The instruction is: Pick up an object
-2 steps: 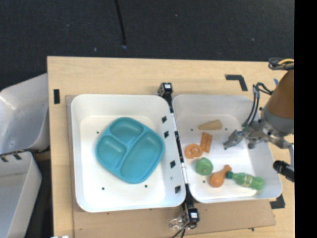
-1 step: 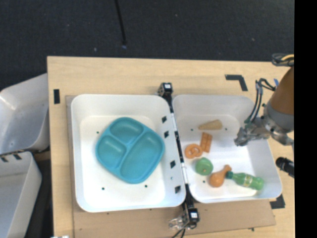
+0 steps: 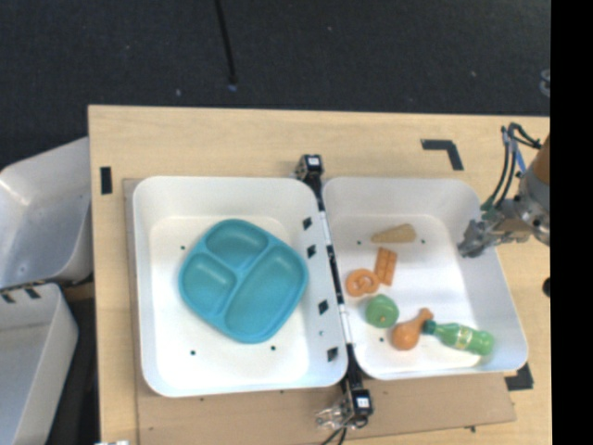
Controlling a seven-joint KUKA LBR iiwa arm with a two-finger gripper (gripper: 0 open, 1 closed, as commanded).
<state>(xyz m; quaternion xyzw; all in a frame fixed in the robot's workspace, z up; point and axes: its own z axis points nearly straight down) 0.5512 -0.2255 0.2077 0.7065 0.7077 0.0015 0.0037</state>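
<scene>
**Gripper at the right bin's edge, toys bunched low in the bin**

I have the gripper [image 3: 474,239] sitting over the right rim of the right bin [image 3: 435,193], well apart from anything I could lift. Whether it is released or clenched I cannot tell from this slant.

The candidates lie in the lower middle of that bin: a tan wedge [image 3: 395,235] highest, below it an orange block [image 3: 385,267] touching an orange ring [image 3: 360,283], then a green ball [image 3: 381,311], an orange drumstick [image 3: 409,332] and a green bottle [image 3: 460,338] lying flat near the lower right wall. The drumstick and bottle look to be touching, so I judge a grab there risky. The wedge lies alone, which I reckon makes it the cleanest pick.

The left bin [image 3: 157,202] holds a blue tray [image 3: 243,281], too broad and flat for these jaws, I think.

No grasp is made yet; the approach is the step in hand.
</scene>
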